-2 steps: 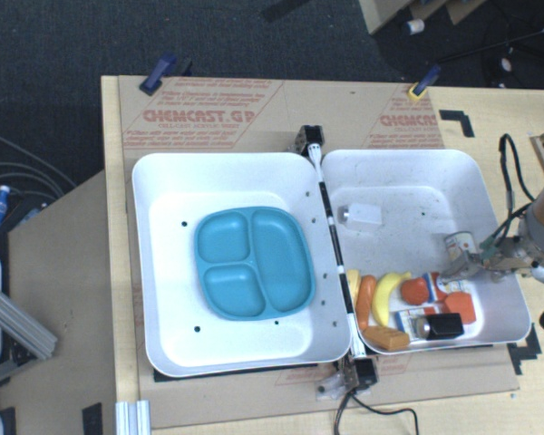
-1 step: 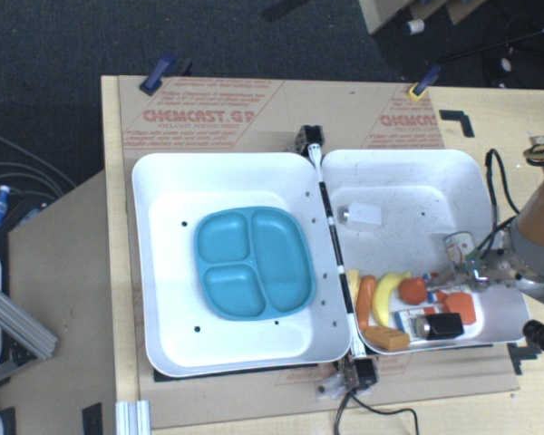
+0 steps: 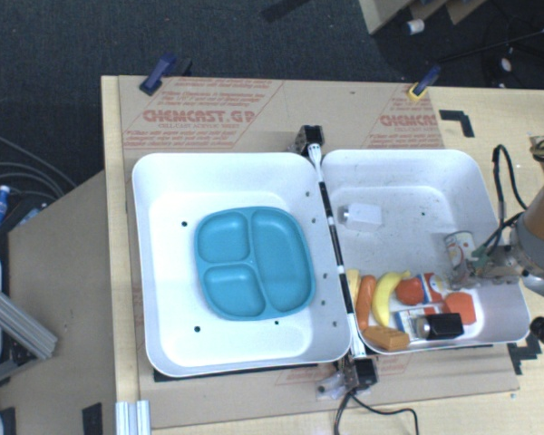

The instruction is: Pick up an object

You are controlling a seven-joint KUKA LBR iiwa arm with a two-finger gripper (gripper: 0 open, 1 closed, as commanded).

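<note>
On the table (image 3: 208,120), the left bin (image 3: 159,243) holds a blue divided plate (image 3: 254,263) lying flat at its middle, untouched. In the right bin (image 3: 408,175), the candidates for picking sit huddled at about 6 o'clock: an orange sausage shape (image 3: 366,300), a yellow banana (image 3: 386,295), a brown piece (image 3: 387,337) near the rim, a red-orange item (image 3: 461,306) and a black block (image 3: 444,325). The claw (image 3: 462,263) hangs at the bin's 3 o'clock side, just above and beside this cluster; whether it is spread or pressed together I cannot tell. Nothing appears lifted, so the pick seems not yet done: descent, grip and lift all remain.
</note>
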